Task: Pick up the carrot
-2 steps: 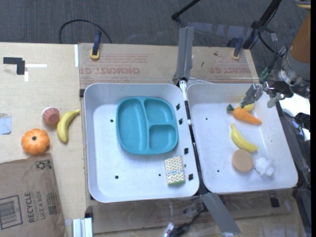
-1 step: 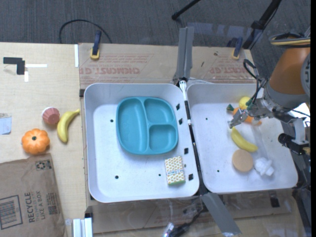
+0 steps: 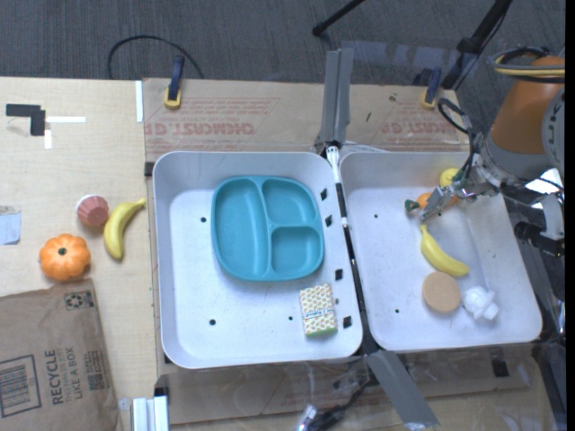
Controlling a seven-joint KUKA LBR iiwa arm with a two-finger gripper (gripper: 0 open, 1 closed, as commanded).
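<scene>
Camera view, carrot lying roughly left-right, green end left

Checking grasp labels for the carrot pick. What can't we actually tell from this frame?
- Carrot: mostly covered by the claw in the right bin; its full length and pose are unclear.
- Claw: too small and blurred to judge its grip or contact.
- Yellow object behind the claw: partly hidden by the arm, identity unclear.
- White object near the round tan disc: too small to identify.
</scene>
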